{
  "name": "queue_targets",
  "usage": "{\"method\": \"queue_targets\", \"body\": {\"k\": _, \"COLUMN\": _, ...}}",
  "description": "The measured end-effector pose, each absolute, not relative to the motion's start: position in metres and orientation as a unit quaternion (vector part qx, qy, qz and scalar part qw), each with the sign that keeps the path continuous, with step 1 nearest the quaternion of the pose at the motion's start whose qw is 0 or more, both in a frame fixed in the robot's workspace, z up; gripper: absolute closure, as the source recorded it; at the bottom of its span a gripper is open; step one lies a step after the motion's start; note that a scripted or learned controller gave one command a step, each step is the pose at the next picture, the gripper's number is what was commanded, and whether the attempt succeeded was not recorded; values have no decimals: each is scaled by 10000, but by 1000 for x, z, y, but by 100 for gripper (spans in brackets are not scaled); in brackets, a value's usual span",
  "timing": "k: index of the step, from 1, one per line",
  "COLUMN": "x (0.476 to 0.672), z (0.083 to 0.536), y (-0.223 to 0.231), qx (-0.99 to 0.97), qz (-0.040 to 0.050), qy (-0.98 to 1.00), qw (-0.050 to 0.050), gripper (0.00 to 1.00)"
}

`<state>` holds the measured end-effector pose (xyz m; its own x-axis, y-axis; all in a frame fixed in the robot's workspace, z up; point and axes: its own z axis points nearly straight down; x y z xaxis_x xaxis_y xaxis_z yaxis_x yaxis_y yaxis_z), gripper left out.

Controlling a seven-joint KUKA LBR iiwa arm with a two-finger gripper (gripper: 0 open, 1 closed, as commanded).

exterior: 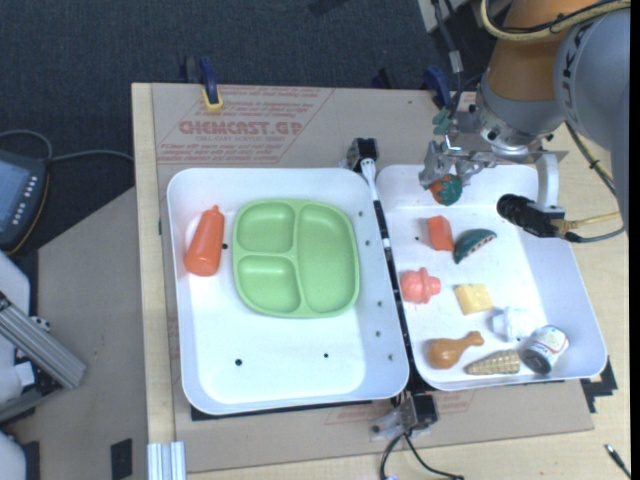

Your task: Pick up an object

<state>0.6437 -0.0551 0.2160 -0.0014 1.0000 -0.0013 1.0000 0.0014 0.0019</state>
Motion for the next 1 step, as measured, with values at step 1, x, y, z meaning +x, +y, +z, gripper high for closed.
{"method": "queue_targets", "body": {"k": 1, "x": 646, "z": 219, "y": -66, "qx": 7074, "qz": 4, "qy": 7068, "qw": 16, "gripper": 100}}
